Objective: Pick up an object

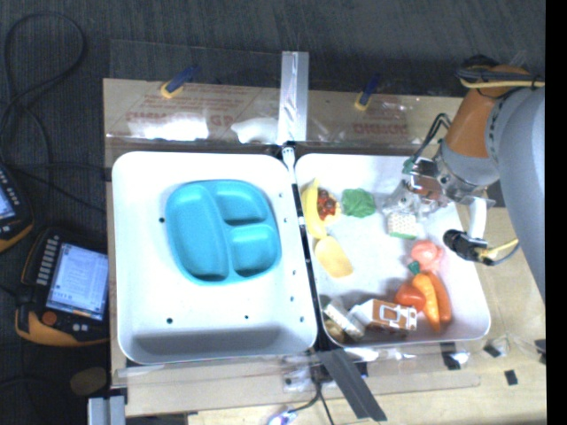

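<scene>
The right bin (474, 326) holds several toy foods: a yellow banana (309, 209) with a red piece (327, 204) beside it, a green leafy piece (359, 203), a pale yellow piece (334, 257), a pink peach (425, 253), an orange vegetable (427, 296) and a brown and white carton (390, 315). My gripper (406, 204) hangs low over the bin's back right part. It is just above a small white and green item (401, 225) and to the right of the green leafy piece. Nothing is visibly held.
The left bin (142, 326) holds a blue divided tray (221, 228). A small brownish item (340, 319) lies at the right bin's front left. A clear plastic sheet (221, 113) with clips stands behind both bins. Devices and cables lie to the left of the bench.
</scene>
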`<move>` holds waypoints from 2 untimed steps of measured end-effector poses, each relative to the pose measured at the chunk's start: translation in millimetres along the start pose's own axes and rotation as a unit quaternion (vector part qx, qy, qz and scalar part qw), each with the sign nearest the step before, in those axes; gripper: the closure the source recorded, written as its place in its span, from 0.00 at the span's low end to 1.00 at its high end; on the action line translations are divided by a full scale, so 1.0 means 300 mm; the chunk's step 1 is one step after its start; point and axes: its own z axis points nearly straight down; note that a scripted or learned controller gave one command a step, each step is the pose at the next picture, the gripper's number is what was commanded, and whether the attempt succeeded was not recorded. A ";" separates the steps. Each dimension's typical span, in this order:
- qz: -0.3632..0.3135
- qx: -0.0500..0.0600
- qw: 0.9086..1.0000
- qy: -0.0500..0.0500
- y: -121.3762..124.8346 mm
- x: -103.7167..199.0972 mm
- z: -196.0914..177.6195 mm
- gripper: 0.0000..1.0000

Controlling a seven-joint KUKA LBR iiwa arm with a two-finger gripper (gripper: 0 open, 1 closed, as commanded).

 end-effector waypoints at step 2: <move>0.067 0.000 0.998 0.001 -0.103 0.135 -0.321 1.00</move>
